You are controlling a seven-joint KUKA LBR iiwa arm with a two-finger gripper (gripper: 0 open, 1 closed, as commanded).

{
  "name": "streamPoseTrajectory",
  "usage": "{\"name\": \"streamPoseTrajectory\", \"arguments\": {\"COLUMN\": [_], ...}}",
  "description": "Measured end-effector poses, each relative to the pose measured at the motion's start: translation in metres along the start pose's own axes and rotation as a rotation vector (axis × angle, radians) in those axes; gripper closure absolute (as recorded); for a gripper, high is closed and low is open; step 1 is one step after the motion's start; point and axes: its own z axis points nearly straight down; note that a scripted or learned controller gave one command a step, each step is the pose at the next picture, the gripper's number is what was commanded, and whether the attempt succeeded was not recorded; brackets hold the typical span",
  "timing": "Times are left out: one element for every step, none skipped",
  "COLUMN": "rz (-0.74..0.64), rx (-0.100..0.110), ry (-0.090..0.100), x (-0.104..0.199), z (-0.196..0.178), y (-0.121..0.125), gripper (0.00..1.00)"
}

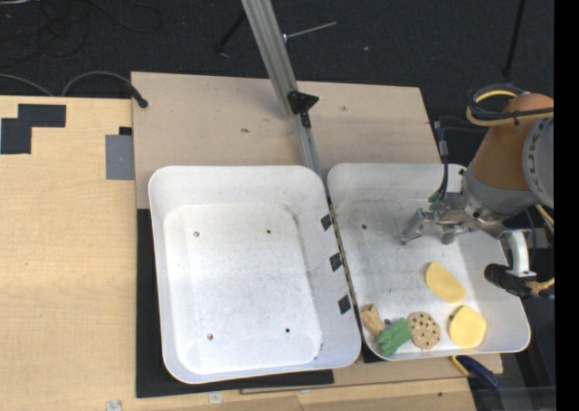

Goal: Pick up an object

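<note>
My gripper (432,228) hangs over the upper right part of the right bin (380,187), its metal fingers spread apart with nothing between them. A yellow oval piece (445,281) lies just below the gripper on the bin floor. A second yellow piece (467,327) lies nearer the front right corner. Along the front edge sit a round brown cookie (422,329), a green object (394,337) and a small tan chunk (371,318).
The left bin (172,210) stands beside the right one, joined by a divider with black clips (335,260). A slanted aluminium rail (271,47) rises behind the bins. The grey arm with its orange band (507,151) enters from the right.
</note>
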Motion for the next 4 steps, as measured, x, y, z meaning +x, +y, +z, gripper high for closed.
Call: {"name": "streamPoseTrajectory", "arguments": {"rz": [0.001,0.001,0.001,-0.001], "rx": [0.000,-0.007,-0.009,-0.008], "ry": [0.000,-0.002,-0.003,-0.002], "x": [0.000,-0.009,-0.015,-0.012], "z": [-0.011,-0.059,-0.122,-0.166], "y": [0.000,-0.003,0.000,-0.003], "gripper": [1.00,1.00,1.00,1.00]}}
